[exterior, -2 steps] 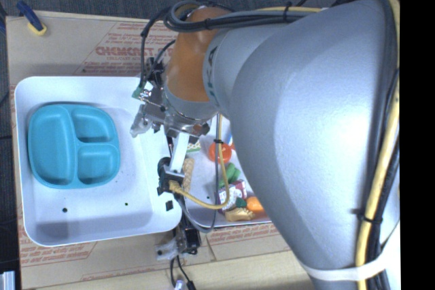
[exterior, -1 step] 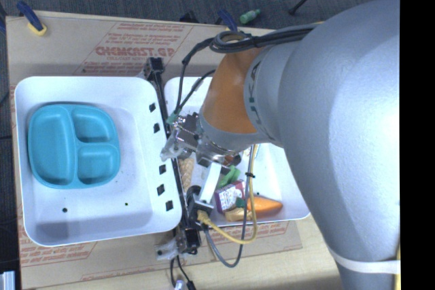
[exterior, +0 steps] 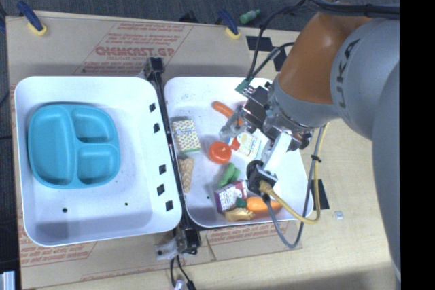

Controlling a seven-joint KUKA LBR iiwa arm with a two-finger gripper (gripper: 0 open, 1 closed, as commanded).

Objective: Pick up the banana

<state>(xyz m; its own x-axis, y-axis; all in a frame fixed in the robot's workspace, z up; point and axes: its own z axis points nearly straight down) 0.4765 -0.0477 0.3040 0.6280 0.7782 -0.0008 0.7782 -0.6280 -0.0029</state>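
Two shallow white plastic bins sat side by side on a cardboard-covered tabletop (exterior: pixel 224 30). The left bin (exterior: pixel 41 224) carried a glossy turquoise divided plate (exterior: pixel 71 144) with rounded corners and three compartments. The right bin (exterior: pixel 197 95) was cluttered with toy food: a smooth orange carrot (exterior: pixel 221 108), a round red-orange piece (exterior: pixel 219 152), a speckled cracker-like rectangle (exterior: pixel 185 134), a tan waffle-textured slab (exterior: pixel 185 172) against the dividing wall, a green piece (exterior: pixel 230 174), a purple printed packet (exterior: pixel 230 197) and a small orange piece (exterior: pixel 256 204). The banana (exterior: pixel 238 214), pale yellow, lay at the bin's near edge, partly tucked under the packet and orange piece, its full curve hard to make out. The tool (exterior: pixel 238 122) hung over the bin's middle, beside the carrot and well apart from the banana; whether it was released or clenched could not be told. The bulky grey arm (exterior: pixel 360 78) hid the bin's right side.
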